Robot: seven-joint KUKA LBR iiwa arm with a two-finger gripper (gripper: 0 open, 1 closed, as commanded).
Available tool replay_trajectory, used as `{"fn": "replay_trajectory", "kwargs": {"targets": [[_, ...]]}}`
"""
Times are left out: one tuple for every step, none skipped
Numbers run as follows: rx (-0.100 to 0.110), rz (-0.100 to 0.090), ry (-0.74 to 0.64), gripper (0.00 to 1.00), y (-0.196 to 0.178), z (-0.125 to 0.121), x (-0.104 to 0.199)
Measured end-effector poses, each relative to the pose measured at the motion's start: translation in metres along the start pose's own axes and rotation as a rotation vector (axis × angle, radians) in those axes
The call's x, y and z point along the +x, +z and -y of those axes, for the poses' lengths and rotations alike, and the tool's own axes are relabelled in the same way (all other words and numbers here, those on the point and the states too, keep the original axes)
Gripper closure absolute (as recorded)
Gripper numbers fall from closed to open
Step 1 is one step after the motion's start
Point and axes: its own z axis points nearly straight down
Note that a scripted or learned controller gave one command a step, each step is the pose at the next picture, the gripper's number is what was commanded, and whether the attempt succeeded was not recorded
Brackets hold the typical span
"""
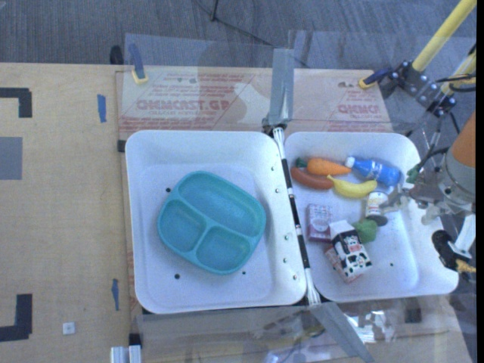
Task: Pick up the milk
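The milk (349, 255) is a small white carton with black cow patches and a red end. It lies on its side in the front middle of the right bin (401, 274). My gripper (384, 205) reaches in from the right and hangs above the bin's centre, just behind and to the right of the milk. It is close over a green item (368, 230) and beside the banana (352, 188). Nothing of the milk is between its tips; the carton lies apart from it on the bin floor.
A carrot (327, 166), a brown sausage (311, 179) and a blue bottle (376, 171) lie along the back of the right bin. A pink packet (318, 221) sits left of the milk. The left bin (151, 157) holds a teal divided plate (212, 221).
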Motion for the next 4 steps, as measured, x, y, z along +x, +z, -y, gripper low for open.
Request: {"fn": "replay_trajectory", "kwargs": {"targets": [[-0.003, 0.000, 0.304, 0.00, 0.059, 0.032, 0.072], [-0.005, 0.003, 0.307, 1.00, 0.049, 0.032, 0.069], [0.004, 0.001, 0.487, 1.00, -0.038, 0.050, 0.134], [0.006, 0.000, 0.386, 1.00, -0.009, 0.061, 0.074]]}}
